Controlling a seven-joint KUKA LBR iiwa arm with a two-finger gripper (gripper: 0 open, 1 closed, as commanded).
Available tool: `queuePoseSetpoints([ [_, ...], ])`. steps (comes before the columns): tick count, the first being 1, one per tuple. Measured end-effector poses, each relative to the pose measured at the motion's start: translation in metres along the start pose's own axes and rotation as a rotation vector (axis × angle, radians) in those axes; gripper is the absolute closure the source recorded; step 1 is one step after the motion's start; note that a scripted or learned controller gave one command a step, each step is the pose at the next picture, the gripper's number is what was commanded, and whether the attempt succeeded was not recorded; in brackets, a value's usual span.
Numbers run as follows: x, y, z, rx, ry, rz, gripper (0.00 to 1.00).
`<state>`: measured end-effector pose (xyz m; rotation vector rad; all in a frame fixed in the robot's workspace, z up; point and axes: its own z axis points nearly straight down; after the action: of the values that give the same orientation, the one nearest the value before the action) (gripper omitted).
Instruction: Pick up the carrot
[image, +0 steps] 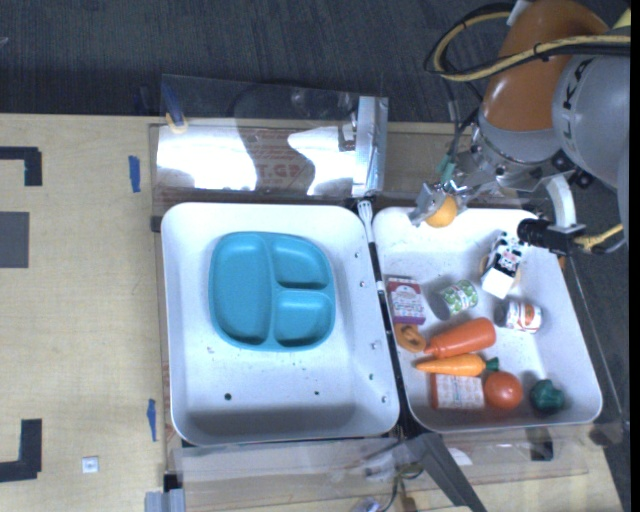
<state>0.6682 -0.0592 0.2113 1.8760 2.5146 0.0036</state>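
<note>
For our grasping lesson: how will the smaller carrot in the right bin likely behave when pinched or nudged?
The smaller carrot looks like smooth, rigid toy plastic, so probably stiff and light. Its round, tapered body may roll or slip. It touches the larger carrot and a box, so neighbours may shift.

arm (560, 90) cut off at top-right edge, hand (438, 203) fingers blurred, carton (457, 392) half under tomato (502, 390)

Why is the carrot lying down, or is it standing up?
Lying down. The carrot rests flat on the right bin's floor, lengthwise, green end beside the tomato.
</note>
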Motion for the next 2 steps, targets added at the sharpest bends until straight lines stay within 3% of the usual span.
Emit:
queuePoseSetpoints([
  [1, 0.004, 0.000, 0.007, 0.007, 0.003, -0.092, 1.00],
  [2, 0.090, 0.001, 0.030, 0.009, 0.007, -0.115, 1.00],
])
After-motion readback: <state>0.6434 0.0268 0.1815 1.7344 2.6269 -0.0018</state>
